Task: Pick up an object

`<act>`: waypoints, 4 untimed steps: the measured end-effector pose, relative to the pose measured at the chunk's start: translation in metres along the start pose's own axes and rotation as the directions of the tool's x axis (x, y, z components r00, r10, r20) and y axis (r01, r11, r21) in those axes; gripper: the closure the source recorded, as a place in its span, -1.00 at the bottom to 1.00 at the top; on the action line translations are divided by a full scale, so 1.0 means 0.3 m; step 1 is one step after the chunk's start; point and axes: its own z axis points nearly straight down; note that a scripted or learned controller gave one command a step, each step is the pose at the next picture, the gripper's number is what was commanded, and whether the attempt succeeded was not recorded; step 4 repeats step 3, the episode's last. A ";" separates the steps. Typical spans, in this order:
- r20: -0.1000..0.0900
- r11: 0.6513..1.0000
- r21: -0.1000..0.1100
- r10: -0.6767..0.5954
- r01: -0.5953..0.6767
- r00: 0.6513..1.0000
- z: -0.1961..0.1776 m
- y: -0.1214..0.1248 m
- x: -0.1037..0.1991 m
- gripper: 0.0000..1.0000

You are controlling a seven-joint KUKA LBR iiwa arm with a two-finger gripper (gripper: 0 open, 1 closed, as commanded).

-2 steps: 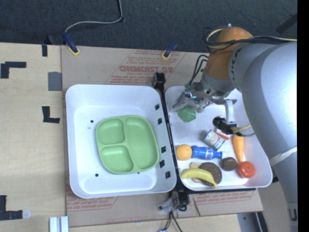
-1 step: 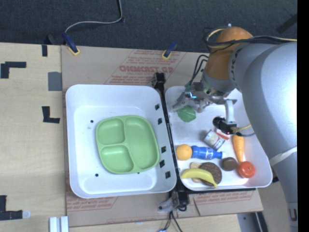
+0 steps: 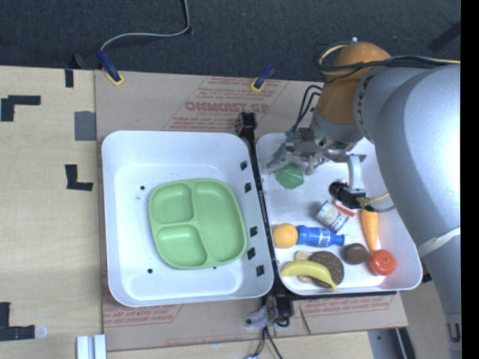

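You see the gripper (image 3: pixel 293 159) low in the right bin's (image 3: pixel 404 275) far left corner, directly over a green object (image 3: pixel 289 176), whether gripped you cannot tell.

Counter (image 3: pixel 45 223) layout: two bins touching side by side.
Left bin (image 3: pixel 123 152): divided plate (image 3: pixel 197 223) at centre. Right bin (image 3: pixel 408 264): hand (image 3: pixel 303 159) at 11 o'clock with round object (image 3: pixel 289 176) just beneath; can (image 3: pixel 330 215) at centre; carrot (image 3: pixel 370 229) at 3; orange (image 3: pixel 284 235) touching bottle (image 3: pixel 320 237) at 7; banana (image 3: pixel 308 273) on cookie (image 3: pixel 329 264) at 6; tomato (image 3: pixel 382 262) at 5.
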 end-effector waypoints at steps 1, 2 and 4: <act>-0.001 1.000 0.001 0.000 0.000 1.000 0.000 0.004 -0.002 -1.00; -0.001 1.000 0.001 0.000 0.000 1.000 0.000 0.004 -0.003 -1.00; -0.001 1.000 -0.001 -0.001 0.001 1.000 -0.001 -0.009 -0.014 -1.00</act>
